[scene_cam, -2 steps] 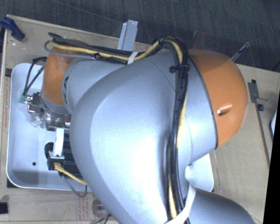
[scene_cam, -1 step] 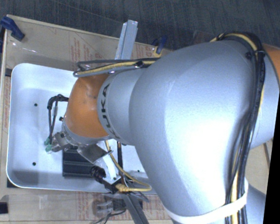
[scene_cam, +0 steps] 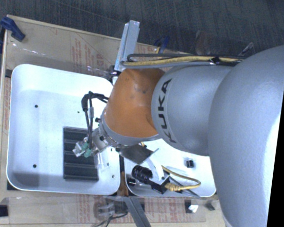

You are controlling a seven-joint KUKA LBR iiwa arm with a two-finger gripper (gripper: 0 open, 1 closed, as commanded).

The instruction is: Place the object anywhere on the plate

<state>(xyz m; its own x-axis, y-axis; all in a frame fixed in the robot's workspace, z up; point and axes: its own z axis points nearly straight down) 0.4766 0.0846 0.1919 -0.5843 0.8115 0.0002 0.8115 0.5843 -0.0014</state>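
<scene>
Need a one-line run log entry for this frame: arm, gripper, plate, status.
arm: reaching in over both bins | gripper: above dark ridged plate in left bin, small pale-green object at its tip | grasp: unclear | placement: not confirmed

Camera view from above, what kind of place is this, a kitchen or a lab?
Most likely a robotics lab bench: a KUKA arm reaching over two white bins, on a wooden board with a blue clamp.

Lighting: even overhead light is falling across the shallow white plastic left bin (scene_cam: pixel 32 117), which is reading bright, nearly washed out on its floor. Shadow: a soft grey band is lying along that bin's lower inner wall. Glare: a mild sheen is showing on the large grey metal arm (scene_cam: pixel 224 116). Focus: the arm's near bulk is looking soft. Surroundings: the dark floor above the bench is staying dim and grainy.
</scene>
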